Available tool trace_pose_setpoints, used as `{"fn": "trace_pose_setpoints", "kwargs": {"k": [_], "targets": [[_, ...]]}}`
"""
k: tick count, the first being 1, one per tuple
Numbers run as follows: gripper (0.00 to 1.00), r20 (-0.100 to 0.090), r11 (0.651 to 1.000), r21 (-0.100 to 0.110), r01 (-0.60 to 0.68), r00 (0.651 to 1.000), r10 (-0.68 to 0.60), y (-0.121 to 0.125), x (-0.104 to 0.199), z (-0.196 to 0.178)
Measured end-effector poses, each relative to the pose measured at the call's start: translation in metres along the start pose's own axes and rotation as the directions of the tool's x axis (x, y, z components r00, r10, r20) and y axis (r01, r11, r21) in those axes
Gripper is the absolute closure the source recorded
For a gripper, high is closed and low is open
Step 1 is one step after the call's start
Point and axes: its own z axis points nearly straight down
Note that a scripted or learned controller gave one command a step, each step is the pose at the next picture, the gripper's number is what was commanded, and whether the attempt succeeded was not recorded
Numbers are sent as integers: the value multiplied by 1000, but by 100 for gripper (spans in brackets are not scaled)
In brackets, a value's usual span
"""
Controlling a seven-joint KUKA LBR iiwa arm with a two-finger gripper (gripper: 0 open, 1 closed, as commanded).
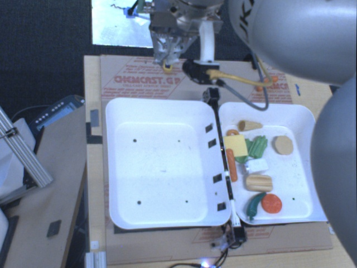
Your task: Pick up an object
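My gripper (167, 66) hangs high over the far edge of the bench, beyond the left bin (120, 149). Its fingers taper together to a point and a small yellow piece (167, 68) shows pinched at their tips. The right bin (304, 116) holds several toy foods: a yellow block (235, 146), a green vegetable (257, 147), a round tan biscuit (283, 145), an orange carrot (232, 166), a white block (256, 165), a tan loaf (259, 182), a red tomato slice (271, 204) and a dark green pepper (254, 205).
A black hinged divider (217, 149) runs between the two bins. Cardboard (134, 80) lies under them. The arm's grey body (301, 32) overhangs the right bin's far corner, with a yellow cable (240, 80) trailing from it. A grey device (56, 111) lies off the bench's left.
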Motion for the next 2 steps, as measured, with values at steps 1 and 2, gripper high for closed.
{"fn": "trace_pose_setpoints", "kwargs": {"k": [1,2], "targets": [[100,-6,1000,-19,3,1000,-3,25,0,-105],[100,0,1000,0,-1,1000,1,32,-12,0]]}}
